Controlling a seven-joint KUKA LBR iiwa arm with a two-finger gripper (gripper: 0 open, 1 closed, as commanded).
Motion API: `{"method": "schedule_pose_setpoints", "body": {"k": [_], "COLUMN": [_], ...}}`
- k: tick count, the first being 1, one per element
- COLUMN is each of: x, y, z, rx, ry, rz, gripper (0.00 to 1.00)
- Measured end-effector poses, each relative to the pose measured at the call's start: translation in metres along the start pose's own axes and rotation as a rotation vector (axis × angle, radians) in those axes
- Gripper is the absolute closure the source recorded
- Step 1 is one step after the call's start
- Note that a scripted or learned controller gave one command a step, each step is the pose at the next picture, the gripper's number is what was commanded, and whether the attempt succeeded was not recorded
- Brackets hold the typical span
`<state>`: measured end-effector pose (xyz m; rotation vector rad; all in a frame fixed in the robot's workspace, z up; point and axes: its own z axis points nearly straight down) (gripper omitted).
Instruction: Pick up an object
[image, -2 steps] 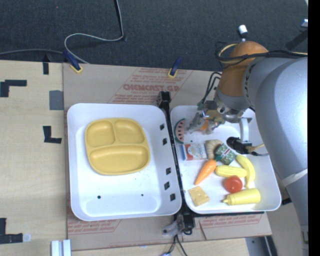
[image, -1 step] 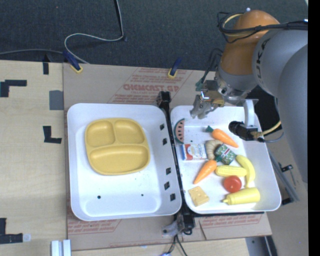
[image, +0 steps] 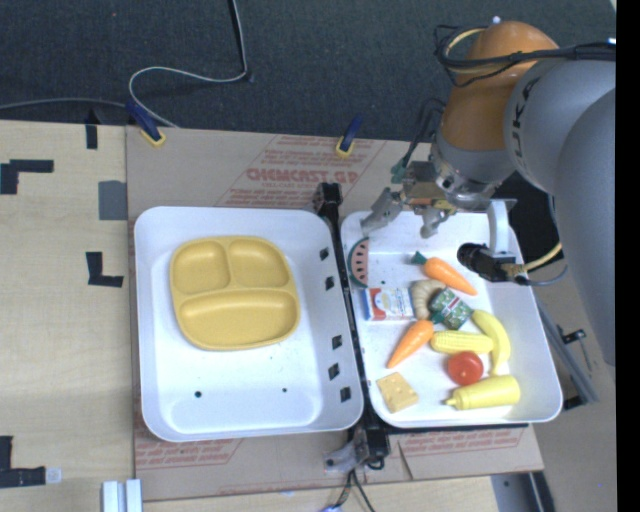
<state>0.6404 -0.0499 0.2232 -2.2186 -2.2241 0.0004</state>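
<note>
Surface: cardboard-covered surface is lying nearest the lens, carrying two white bins side by side.
Arm: grey arm with an orange band is reaching in from the right, hanging over the far end of the right bin.
Left bin: left bin is holding a yellow divided plate in its far half.
Right bin: right bin is holding the small things, gathered from its middle to its near end.
Tool: tool is hovering over the far edge of the right bin with its two fingers spread apart, nothing sitting between them.
Yellow bottle: yellow bottle is lying at the near right corner.
Banana: banana is lying beside a corn cob.
Carrots: one carrot is lying near the tool, another carrot toward the middle.
Tomato: tomato is touching the corn cob.
Cracker: cracker is lying near the front edge.
</note>
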Motion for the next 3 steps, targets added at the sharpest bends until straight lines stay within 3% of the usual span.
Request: {"method": "schedule_pose_setpoints", "body": {"k": [1, 2, 3], "x": [-0.044, -0.044, -0.007], "y": [0.017, 0.016, -0.035], "z": [0.138, 0.129, -0.009], "rx": [-0.003, 0.001, -0.002], "ry": [-0.002, -0.001, 0.000], "rz": [0.001, 0.001, 0.000], "gripper": [0.00, 1.00, 1.00]}}
